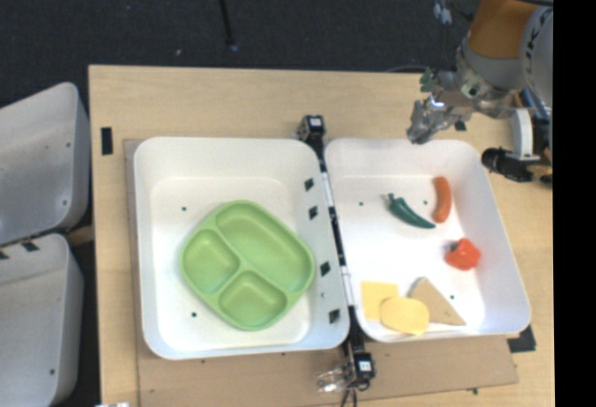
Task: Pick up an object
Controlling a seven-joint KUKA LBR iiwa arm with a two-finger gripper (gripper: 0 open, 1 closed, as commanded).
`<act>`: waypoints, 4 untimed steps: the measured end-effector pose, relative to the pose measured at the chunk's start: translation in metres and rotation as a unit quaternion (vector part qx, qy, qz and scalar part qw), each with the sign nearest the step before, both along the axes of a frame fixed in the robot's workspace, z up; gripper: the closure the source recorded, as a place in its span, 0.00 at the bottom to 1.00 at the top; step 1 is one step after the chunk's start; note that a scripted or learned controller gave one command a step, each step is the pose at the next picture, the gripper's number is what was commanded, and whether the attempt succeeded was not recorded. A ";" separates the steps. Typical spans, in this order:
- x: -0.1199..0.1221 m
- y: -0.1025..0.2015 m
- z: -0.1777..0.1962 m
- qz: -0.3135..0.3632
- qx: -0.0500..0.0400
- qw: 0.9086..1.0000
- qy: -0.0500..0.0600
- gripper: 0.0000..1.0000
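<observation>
My claw (pixel 426 128) hovers over the right bin's (pixel 498 298) back rim at 12 o'clock; can't tell its grip. Sausage (pixel 441 198) lies toward 1 o'clock in that bin, green pepper (pixel 408 210) just beside it, tomato (pixel 463 253) at 3.

In the upper right of the frame the arm (pixel 507 19) shows a rounded orange band over a grey wrist section, with yellowish and dark cables looped at its top. Below it sits a small metal-grey gripper (pixel 428 124) with pale, shiny parts.
</observation>
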State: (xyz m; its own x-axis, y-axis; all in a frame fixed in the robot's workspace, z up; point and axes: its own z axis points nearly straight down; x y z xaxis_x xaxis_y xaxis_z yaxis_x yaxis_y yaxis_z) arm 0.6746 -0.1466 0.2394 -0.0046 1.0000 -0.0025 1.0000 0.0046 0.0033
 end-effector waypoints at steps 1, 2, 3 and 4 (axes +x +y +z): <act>-0.014 0.047 0.009 0.000 0.001 1.000 0.002 1.00; -0.036 0.103 0.014 0.001 0.002 1.000 0.002 1.00; -0.061 0.143 0.019 0.001 0.002 1.000 0.002 1.00; -0.088 0.191 0.024 0.001 0.002 1.000 0.002 1.00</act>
